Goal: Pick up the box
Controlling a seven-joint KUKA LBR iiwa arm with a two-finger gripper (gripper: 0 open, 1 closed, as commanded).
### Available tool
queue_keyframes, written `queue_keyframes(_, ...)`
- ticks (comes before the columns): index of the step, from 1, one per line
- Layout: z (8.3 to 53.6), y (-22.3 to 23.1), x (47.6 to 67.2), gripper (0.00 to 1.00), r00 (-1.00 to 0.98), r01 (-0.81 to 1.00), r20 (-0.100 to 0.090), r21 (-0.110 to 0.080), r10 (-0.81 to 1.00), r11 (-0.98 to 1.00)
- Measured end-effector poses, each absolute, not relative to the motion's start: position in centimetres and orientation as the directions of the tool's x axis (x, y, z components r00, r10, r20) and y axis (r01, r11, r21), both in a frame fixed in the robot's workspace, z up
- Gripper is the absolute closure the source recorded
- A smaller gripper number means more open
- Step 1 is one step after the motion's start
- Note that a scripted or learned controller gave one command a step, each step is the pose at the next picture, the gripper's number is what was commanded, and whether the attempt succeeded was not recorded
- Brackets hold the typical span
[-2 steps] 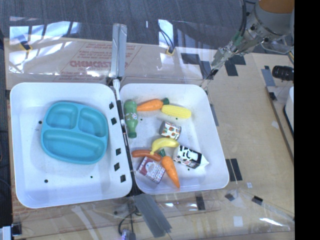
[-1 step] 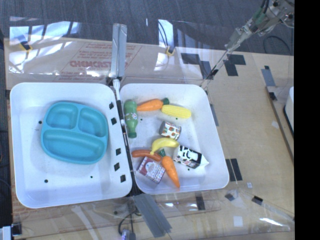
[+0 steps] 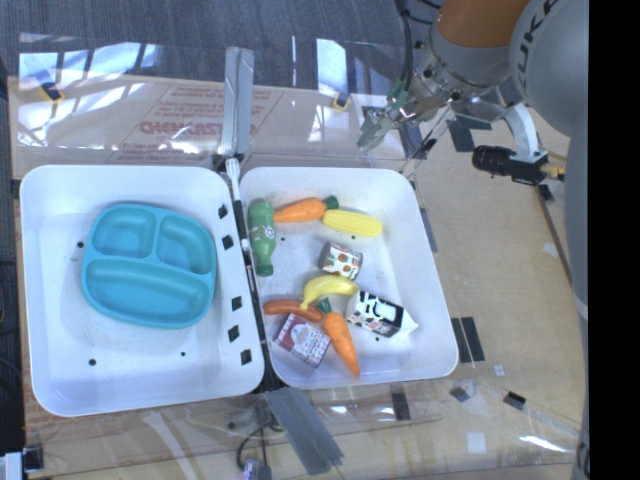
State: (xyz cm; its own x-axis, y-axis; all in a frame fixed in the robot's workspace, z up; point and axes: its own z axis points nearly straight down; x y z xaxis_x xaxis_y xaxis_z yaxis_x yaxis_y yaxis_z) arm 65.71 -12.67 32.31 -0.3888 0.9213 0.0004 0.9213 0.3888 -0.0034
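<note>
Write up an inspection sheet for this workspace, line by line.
Surface: bench bearing left bin and right bin.
Job's things: box at right bin's near edge, beside a carrot.
Clutter: blue tray in left bin; green bottle, corn, banana, carton in right bin.
Grippers: gripper beyond right bin's far edge, holding nothing.
Cables: dark ones by the wrist.
Surroundings: clear panels behind bins.

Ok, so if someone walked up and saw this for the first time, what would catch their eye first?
Probably the big blue divided plate lying alone in the left bin. Next, the bright clutter of toy food in the right bin: two orange carrots, yellow corn, a banana, a green bottle and small boxes. The end effector hovers beyond the right bin's far edge.
</note>
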Motion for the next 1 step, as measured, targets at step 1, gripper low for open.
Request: queue_keyframes(1, 32.09, -12.83, 65.66, 1.00, -0.232, 0.973, 0.000, -0.003, 0.973, 0.232)
